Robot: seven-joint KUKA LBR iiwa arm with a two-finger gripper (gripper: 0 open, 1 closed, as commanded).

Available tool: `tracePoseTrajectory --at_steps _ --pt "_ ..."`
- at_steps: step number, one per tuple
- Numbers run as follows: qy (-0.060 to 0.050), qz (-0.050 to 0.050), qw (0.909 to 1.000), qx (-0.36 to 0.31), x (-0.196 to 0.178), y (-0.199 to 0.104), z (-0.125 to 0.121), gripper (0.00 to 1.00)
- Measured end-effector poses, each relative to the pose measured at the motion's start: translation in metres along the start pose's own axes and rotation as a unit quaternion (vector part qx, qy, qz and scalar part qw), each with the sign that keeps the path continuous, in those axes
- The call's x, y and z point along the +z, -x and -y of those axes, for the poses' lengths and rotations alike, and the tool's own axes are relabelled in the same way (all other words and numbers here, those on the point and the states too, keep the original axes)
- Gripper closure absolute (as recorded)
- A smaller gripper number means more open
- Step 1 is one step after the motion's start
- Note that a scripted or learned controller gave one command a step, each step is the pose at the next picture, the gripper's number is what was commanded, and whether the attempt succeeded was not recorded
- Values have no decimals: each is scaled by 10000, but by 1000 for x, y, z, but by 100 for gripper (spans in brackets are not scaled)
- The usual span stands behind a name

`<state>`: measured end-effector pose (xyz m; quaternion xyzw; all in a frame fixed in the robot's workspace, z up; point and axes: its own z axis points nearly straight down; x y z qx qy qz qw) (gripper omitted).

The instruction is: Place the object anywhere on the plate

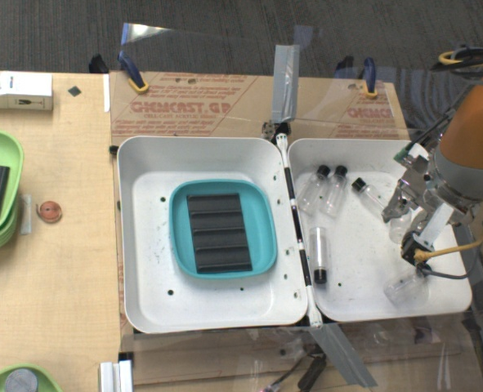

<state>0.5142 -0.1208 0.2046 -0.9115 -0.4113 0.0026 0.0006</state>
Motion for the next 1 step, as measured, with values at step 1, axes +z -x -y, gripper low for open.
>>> tracePoseTrajectory --at_steps 1 --pt "1 -1 10000 2 0 0 0 0"
